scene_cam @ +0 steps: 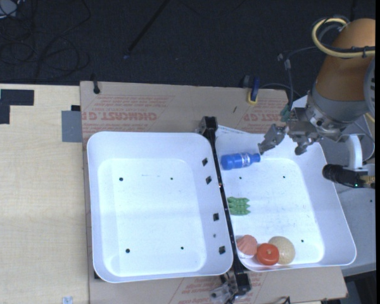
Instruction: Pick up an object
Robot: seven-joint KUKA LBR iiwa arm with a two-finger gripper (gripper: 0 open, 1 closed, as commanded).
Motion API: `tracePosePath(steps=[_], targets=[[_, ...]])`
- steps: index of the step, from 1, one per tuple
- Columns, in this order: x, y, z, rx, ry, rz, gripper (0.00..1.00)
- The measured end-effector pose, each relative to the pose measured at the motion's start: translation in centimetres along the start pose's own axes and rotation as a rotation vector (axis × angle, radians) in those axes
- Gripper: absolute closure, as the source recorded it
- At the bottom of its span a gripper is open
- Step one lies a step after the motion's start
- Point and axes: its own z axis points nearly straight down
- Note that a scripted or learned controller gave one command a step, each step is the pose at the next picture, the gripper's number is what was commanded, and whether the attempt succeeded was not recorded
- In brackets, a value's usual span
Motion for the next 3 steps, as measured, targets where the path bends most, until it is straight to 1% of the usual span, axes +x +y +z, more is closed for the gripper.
tracePosePath(steps=[1,2,3], targets=[[-4.3,-3.9,0.0,0.002,-0.001,0.005,0.0],[-4.2,-3.7,-0.9,0.001,0.0,0.002,1.0],[-11.1,-2.4,-10.8,-0.013,-0.008,0.005,1.0]])
